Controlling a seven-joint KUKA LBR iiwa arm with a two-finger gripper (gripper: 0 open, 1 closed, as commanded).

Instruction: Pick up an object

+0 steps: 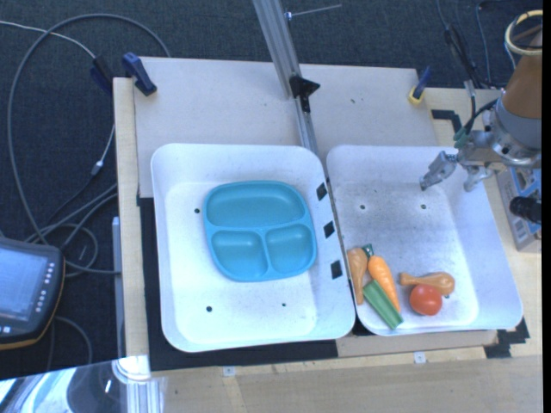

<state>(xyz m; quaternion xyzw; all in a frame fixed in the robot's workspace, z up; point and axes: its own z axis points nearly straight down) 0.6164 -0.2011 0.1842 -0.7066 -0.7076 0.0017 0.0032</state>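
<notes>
Several toy foods lie at the near end of the right bin (482, 231): an orange carrot (382, 280), a green piece (380, 305) beside it, a pale orange piece (356, 269) at their left, a red tomato (425, 300) and a tan pear-like piece (430, 280). My gripper (454, 172) hangs over the far right part of that bin, well away from the foods. Its two fingers stand apart with nothing between them.
A blue divided plate (258, 229) lies in the left bin (181, 317). A metal pole (277, 33) slants up from between the bins. Blue clamps (138, 74) sit at the bench's far corners. Cables and a tablet (26, 289) lie on the floor at the left.
</notes>
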